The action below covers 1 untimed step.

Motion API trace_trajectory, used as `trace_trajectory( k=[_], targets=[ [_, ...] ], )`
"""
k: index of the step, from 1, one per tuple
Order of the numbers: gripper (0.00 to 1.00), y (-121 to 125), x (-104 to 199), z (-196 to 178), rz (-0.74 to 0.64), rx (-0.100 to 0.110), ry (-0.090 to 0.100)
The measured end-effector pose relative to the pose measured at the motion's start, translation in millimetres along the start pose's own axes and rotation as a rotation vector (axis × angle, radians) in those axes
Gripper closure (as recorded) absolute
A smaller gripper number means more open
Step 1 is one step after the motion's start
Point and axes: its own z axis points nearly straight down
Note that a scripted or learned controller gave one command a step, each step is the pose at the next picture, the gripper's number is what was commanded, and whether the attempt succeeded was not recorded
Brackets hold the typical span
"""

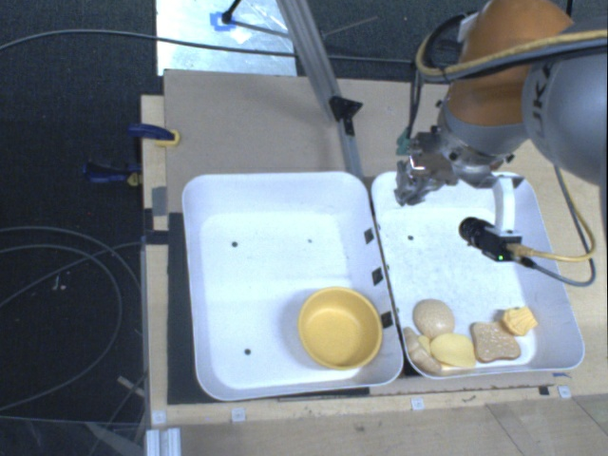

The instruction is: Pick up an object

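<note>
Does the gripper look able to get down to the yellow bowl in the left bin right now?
Probably yes. The yellow bowl sits open from above with nothing on it, and the gripper hangs over the right bin's far corner, so it must cross the divide.

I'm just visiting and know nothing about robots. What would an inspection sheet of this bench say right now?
Surface: brown bench board bearing a left bin and a right bin, side by side.
Job's things: yellow bowl in the left bin's near right corner; in the right bin's near end, a pale egg-like piece, a yellow piece, a toast-like slice and a small orange piece.
Clutter: nothing seen.
Gripper: gripper over the right bin's far left corner, away from the food pieces; no object seen between its parts.
Cables: yellow cable over the right bin; thin cables on the dark floor at left.
Surroundings: blue clamp at the bench's left edge; slanted metal pole.
</note>
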Motion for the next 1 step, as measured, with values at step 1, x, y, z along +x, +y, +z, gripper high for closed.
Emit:
trace_trajectory(
  k=[1],
  targets=[
    [1.0,-22.0,54.0,20.4,0.0,0.001,0.0]
  ],
)
